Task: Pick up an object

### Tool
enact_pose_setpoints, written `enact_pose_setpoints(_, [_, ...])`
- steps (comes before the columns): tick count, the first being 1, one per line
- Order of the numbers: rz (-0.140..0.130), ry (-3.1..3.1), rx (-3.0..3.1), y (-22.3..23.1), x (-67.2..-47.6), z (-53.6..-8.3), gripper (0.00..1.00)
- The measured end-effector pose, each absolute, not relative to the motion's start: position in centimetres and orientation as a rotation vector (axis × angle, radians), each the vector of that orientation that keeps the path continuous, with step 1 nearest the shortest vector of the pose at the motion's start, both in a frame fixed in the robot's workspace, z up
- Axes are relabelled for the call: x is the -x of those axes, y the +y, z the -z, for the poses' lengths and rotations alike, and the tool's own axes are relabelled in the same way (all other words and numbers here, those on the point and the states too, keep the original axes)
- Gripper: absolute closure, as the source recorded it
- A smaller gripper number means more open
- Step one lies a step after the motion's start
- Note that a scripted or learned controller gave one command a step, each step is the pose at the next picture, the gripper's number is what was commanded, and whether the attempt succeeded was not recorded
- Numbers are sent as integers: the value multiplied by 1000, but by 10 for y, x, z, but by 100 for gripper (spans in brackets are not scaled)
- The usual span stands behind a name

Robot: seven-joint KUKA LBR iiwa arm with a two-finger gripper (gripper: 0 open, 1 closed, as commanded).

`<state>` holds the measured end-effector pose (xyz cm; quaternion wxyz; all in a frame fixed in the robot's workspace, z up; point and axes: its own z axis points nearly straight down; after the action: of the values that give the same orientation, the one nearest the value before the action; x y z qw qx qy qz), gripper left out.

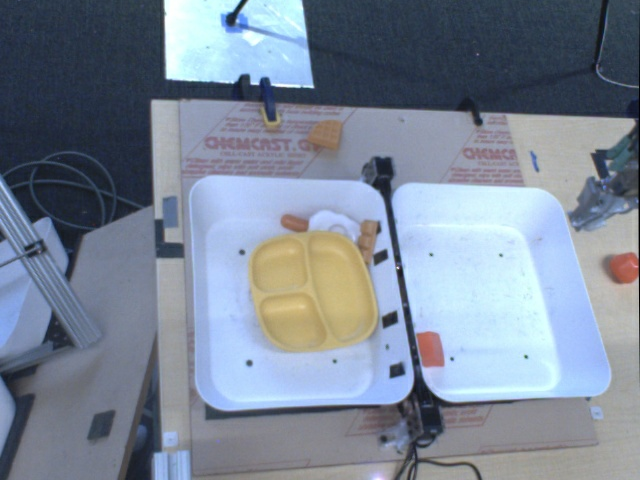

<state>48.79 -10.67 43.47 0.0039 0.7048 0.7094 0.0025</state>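
The left white bin (215, 298) holds a yellow divided plate (310, 291). Behind the plate lie a small orange sausage-shaped piece (294, 223), a white piece (333, 223) and a tan block (368, 238). The right white bin (570, 298) has an orange-red block (430, 348) in its near left corner. My gripper (598, 203) hangs at the right edge of the view, beyond the right bin's far right corner and above the bench. Nothing is visible in it.
A tan waffle-like piece (325, 134) lies on the bench behind the left bin, near a yellow and blue clamp (268, 103). An orange block (623, 266) sits on the bench right of the right bin. Black clips (390, 318) line the seam between the bins.
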Motion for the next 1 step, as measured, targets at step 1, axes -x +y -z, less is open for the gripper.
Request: enact_pose_setpoints(1, [-7,2223,-2209,-107,-488,-434,0])
